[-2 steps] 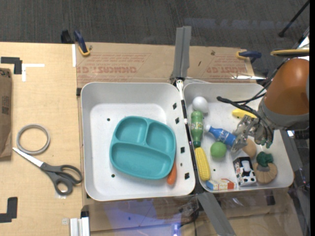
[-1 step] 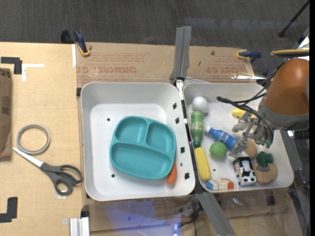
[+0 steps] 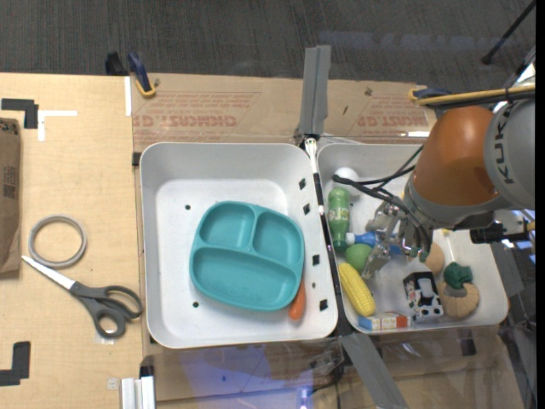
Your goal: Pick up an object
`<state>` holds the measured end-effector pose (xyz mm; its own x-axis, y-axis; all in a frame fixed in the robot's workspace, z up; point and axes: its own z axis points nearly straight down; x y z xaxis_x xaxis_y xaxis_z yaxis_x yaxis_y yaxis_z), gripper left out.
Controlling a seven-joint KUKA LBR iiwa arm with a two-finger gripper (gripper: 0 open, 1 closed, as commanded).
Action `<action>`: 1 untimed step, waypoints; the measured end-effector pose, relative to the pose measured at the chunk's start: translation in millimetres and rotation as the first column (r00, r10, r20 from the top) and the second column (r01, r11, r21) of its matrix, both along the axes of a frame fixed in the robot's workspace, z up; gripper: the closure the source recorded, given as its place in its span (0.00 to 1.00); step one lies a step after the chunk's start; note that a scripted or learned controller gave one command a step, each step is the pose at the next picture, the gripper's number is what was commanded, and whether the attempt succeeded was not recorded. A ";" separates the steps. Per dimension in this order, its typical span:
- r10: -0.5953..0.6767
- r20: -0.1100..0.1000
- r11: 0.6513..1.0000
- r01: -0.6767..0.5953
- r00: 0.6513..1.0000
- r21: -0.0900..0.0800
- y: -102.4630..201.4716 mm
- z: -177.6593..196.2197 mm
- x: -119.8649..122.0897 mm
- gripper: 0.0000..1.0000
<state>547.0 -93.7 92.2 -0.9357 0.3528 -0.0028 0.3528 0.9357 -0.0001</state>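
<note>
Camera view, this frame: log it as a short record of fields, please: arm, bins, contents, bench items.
arm: end effector low over the right bin
left bin: teal divided plate, carrot at its edge
right bin: green bottle, corn cob, small toys
bench: scissors, tape roll

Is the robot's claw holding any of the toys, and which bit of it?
It cannot be told. The gripper hangs low in the right bin, near the green bottle and the corn, but nothing shows clearly between its fingers.
</note>
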 end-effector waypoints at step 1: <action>0.020 0.002 1.000 -0.020 1.000 0.000 -61.9 0.6 46.4 0.00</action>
